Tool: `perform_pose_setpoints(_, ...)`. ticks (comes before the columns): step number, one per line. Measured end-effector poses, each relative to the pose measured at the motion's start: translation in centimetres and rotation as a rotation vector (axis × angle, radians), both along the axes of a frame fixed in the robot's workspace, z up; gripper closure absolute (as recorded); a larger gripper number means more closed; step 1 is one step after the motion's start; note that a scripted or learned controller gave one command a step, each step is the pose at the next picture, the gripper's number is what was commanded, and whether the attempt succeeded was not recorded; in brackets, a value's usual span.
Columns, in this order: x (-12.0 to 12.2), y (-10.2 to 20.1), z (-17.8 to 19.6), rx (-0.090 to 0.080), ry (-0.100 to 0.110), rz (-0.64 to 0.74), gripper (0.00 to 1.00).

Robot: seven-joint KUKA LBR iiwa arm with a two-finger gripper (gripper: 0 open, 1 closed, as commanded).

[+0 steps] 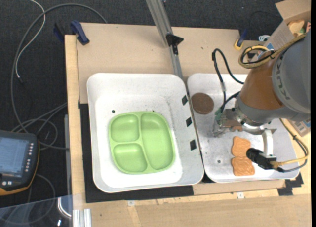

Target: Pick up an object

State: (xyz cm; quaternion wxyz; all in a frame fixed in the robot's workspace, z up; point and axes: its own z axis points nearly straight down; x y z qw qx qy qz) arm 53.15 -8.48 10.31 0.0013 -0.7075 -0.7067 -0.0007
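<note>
I see the gripper [217,126] lowered into the right bin [217,164], just below a round brown disc [202,103]; I cannot tell how it is set. Two orange toast-like pieces [242,156] lie nearby, while a green divided tray [142,142] sits in the left bin [98,117].

Setting: robotics laboratory, test cell. Evidence: plywood bench [128,43] on dark carpet, fixed with blue clamps [79,32]; two shallow white bins [98,93] side by side; industrial grey arm with orange band [259,90] reaching in from the right; aluminium mast [158,9] rising over the bench; teach pendant with lit screen [15,159] at lower left; loose cables [29,28] across the floor; cardboard box [294,9] at upper right.
</note>
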Motion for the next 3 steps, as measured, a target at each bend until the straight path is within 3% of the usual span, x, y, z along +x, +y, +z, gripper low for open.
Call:
perform_pose_setpoints(1,-3.9,-3.0,7.0,-0.005,-0.007,-0.002,1.0)
perform_pose_setpoints(2,0.4,2.3,19.9,-0.003,-0.011,0.007,1.0)
perform_pose_setpoints(3,0.8,2.9,30.9,-0.004,-0.013,0.004,1.0)
